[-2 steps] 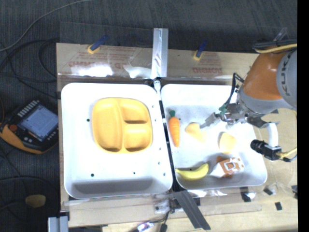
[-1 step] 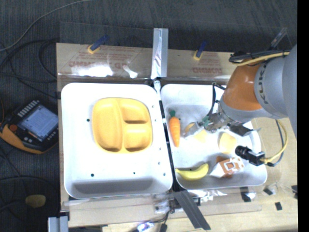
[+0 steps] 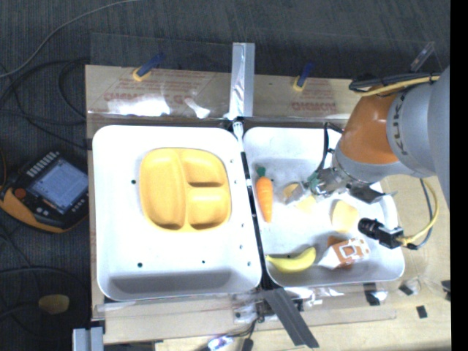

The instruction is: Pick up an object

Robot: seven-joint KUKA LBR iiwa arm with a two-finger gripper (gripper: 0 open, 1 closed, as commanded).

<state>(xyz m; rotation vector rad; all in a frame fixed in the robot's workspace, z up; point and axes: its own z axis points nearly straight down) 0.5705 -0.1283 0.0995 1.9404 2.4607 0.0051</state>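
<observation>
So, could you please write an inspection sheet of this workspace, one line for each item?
Surface: two white bins side by side, left bin and right bin.
Job's things: carrot, banana, pale yellow piece, orange-and-white object in right bin.
Clutter: yellow divided tray in left bin.
End effector: end effector low over right bin; grasp cannot be judged.
Cables: yellow cable near arm; cord on floor.
Surroundings: handheld pendant on dark carpet.

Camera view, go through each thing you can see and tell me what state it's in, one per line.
Yellow tray: upright in left bin.
Carrot: lying flat at right bin's left wall.
Banana: lying flat near front.
Gripper: low inside right bin.
</observation>
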